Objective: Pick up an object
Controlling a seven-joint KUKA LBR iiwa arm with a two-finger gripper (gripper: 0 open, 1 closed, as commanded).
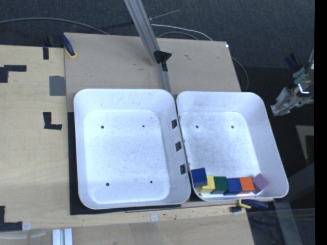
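Note:
Several small blocks lie in a row along the near wall of the right bin (255,111): a blue one (198,176), a yellow one (206,188), a green one (220,184), another blue one (234,186), an orange one (247,184) and a purple one (260,181). My gripper (287,104) hangs at the far right, outside the right bin's far right corner and well away from the blocks. Nothing shows between its tips.
The left bin (82,137) lies beside the right one. A slanted metal pole (144,24) rises behind the bins. A blue and yellow clamp (69,46) sits at the back left, and another clamp (253,204) lies below the right bin.

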